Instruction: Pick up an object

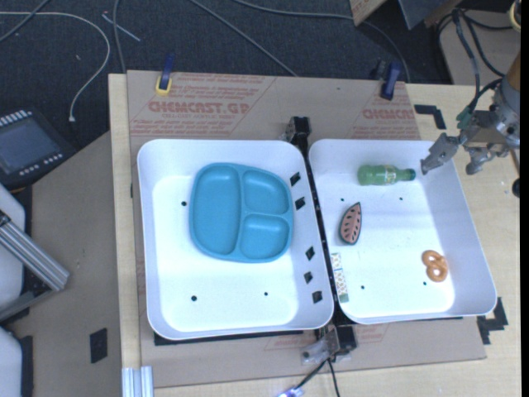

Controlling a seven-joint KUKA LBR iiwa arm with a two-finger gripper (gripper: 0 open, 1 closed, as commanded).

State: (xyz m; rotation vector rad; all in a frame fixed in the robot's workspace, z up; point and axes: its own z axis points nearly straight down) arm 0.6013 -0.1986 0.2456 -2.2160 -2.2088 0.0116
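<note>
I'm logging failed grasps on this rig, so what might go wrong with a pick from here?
The gripper hangs at the right bin's far right rim, so a descent there could strike the wall. The nearest item, the green bottle, lies on its side and may roll away from the fingers. The pretzel and watermelon slice look flat, so fingers may scrape the floor or close on nothing.

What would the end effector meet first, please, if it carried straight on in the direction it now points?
The end effector sits at the right bin's upper right edge, fingers angled leftward. Judging by that line, it would first meet the green bottle lying on its side, though its height above the bin is unclear.
</note>
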